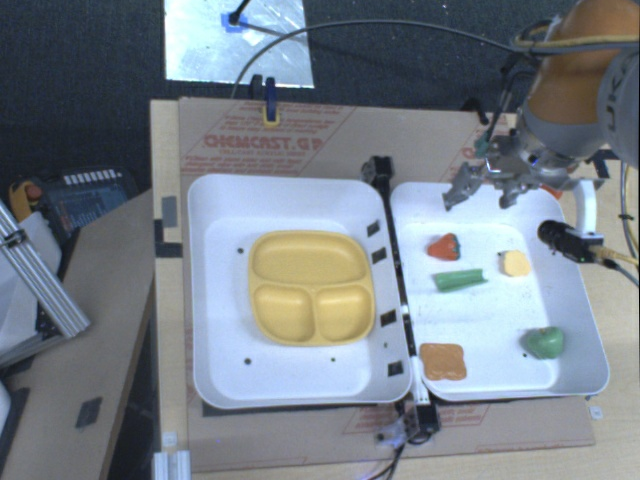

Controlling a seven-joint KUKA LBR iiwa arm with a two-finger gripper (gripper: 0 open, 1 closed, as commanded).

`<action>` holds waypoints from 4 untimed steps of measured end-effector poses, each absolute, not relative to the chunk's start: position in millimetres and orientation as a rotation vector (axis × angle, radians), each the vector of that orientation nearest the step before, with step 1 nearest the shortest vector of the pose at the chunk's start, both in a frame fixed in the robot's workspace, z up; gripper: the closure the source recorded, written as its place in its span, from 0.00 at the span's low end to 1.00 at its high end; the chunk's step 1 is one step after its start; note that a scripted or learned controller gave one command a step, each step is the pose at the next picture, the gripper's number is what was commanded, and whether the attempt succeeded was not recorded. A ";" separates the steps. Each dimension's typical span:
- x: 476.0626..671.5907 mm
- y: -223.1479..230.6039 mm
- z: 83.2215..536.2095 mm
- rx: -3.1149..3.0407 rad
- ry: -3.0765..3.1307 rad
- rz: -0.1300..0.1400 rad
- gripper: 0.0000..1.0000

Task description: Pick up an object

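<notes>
The right bin (575, 318) holds several small toy foods. A red piece with a green top (445, 247) lies near the bin's upper left, with a long green piece (459, 280) just below it. A pale yellow piece (516, 263) sits to the right, an orange square (443, 360) at the front left and a round green piece (545, 342) at the front right. My gripper (485, 194) hangs open over the far edge of the right bin, above and behind the red piece, with nothing between its fingers.
The left bin (215, 268) holds a yellow divided plate (310, 286). A black clamp bar (392, 268) runs between the bins. The arm's black fitting (562, 236) and a cable stick out over the right bin's far right corner.
</notes>
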State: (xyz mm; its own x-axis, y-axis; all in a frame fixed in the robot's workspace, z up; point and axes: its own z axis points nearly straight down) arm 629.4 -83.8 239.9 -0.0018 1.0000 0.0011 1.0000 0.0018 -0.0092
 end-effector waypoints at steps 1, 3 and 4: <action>631.5 -83.8 245.9 -2.218 -2.226 -0.002 0.00; 623.7 -96.7 128.4 -2.219 -2.220 0.003 0.00; 623.6 -96.1 82.1 -2.219 -2.221 0.002 0.00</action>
State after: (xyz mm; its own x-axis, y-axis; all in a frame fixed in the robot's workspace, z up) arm 623.6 -96.1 82.1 -0.0010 1.0000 0.0004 1.0000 0.0010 -0.0023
